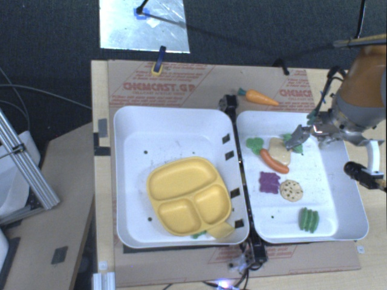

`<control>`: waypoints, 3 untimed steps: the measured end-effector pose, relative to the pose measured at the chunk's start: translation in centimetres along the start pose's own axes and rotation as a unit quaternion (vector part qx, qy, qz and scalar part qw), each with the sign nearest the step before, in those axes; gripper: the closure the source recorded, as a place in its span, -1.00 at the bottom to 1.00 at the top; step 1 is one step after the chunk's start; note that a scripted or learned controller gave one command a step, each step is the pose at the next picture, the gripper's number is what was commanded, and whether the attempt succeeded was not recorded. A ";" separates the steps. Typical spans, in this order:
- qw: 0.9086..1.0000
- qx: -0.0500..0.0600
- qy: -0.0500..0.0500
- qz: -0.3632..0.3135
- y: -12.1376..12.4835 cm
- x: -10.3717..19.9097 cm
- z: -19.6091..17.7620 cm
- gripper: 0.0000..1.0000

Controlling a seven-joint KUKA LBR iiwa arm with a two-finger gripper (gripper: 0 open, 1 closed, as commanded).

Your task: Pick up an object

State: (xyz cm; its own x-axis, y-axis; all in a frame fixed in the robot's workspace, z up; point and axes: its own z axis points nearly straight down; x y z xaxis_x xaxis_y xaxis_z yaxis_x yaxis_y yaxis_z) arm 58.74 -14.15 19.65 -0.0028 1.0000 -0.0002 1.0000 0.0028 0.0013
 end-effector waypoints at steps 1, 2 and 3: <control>1.000 0.003 0.002 -0.003 -0.7 5.6 11.8 -1.00; 1.000 0.002 0.000 0.002 -5.5 3.9 11.3 -1.00; 1.000 -0.001 0.000 0.001 -5.2 4.0 10.1 1.00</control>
State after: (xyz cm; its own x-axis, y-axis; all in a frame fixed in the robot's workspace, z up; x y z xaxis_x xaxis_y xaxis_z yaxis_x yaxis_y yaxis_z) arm 53.58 -10.13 9.53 -0.0011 1.0000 0.0002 1.0000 0.0011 0.0034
